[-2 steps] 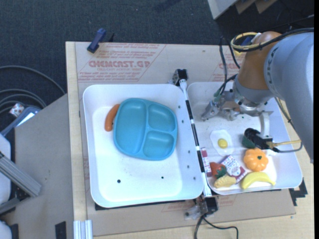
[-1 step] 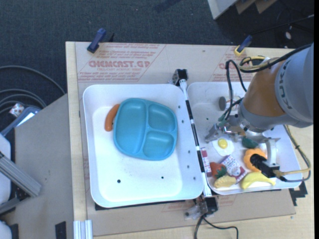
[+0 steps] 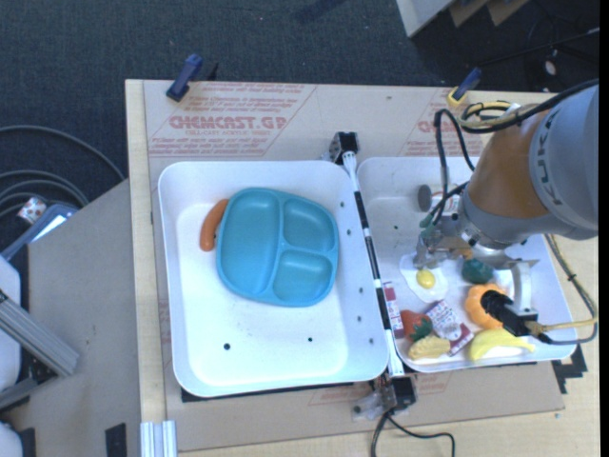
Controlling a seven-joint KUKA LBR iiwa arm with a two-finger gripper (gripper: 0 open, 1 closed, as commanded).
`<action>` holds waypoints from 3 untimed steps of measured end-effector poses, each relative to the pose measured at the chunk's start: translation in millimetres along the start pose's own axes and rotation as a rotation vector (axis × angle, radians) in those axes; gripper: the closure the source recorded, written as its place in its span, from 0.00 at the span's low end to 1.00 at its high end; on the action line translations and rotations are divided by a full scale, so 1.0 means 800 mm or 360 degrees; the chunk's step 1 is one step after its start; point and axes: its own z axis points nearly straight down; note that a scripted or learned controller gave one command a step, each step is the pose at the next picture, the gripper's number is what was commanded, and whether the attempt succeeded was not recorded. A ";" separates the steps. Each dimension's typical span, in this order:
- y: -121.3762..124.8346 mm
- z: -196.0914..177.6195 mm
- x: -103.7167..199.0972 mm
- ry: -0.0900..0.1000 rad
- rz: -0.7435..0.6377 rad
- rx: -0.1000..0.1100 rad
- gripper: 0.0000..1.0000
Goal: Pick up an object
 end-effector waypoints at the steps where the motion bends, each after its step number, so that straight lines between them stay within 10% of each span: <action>1: 0.000 0.000 0.000 0.0000 0.0000 0.0000 0.00; 2: 0.078 0.013 -0.019 -0.0001 -0.0005 0.0001 0.00; 3: 0.003 0.014 -0.006 0.0002 -0.0003 0.0006 0.00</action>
